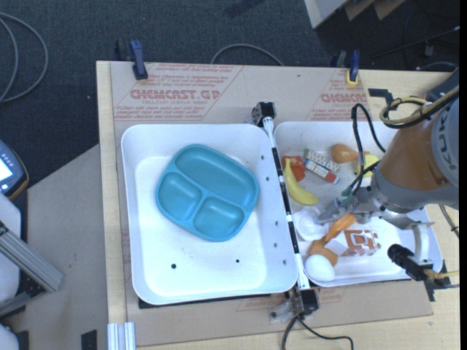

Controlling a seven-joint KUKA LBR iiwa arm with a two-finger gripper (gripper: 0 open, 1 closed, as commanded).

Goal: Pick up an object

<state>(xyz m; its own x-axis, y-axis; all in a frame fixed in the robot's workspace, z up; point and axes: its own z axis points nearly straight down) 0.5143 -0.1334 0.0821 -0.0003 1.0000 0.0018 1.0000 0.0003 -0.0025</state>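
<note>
Looking down at a slant on a wooden counter (182, 97) carrying two shallow white bins side by side. Left bin (146, 261) holding a blue divided plate (208, 192) with three compartments, lying flat near the middle, slightly toward the far side. Right bin (292, 133) crowded with small items. Near its left wall, a yellow banana (298, 186), with a small red piece (293, 163) just beyond it on the far side. Further right, toward the far wall, a small white box with red markings (319, 163) and beside it a rounded orange-brown item (344, 152). Toward the near side, an orange carrot-shaped item (338, 227) lying at a slant, a white package with orange print (360, 243) just right of it, a tan rounded item (319, 251) and a white egg-shaped item (319, 267) at the near left corner.

Reaching in from the right, a grey arm with an orange band (408, 159) above the wrist, hanging over the right half of the right bin. Pincer (349, 204) lowered among the items, just above the far end of the carrot-shaped item and right of the banana. Cannot tell how far apart its tips stand, nor whether anything sits between them, since the wrist and clutter hide that spot. Blue clamps (137, 58) fixed along the far edge of the counter.
</note>
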